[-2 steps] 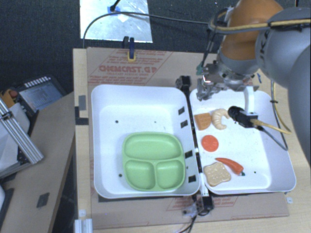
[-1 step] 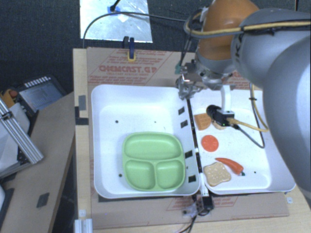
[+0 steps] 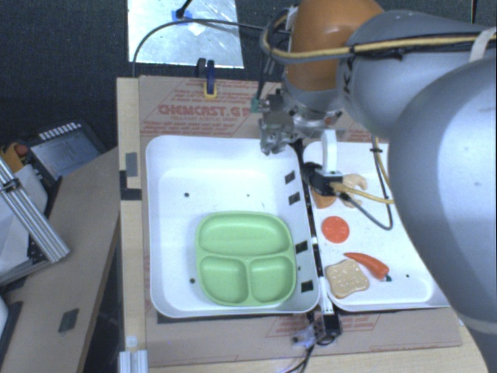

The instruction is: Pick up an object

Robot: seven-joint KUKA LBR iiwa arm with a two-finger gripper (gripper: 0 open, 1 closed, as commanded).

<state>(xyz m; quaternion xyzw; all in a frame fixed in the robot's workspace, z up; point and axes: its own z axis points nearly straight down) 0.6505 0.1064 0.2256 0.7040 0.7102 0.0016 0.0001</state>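
Green tray (image 3: 233, 235) (red pepper (image 3: 366, 264))

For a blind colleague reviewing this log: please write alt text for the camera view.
A grey robot arm brings its gripper over the far end of the wall between two white bins. The left bin holds a green divided plate; the right bin holds toast, a red chili and a red disc.

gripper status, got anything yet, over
Gripper over far edge of left bin, by the divider, no object seen in it. Toast, red pepper, orange disc lie in right bin. Green divided plate in left bin.
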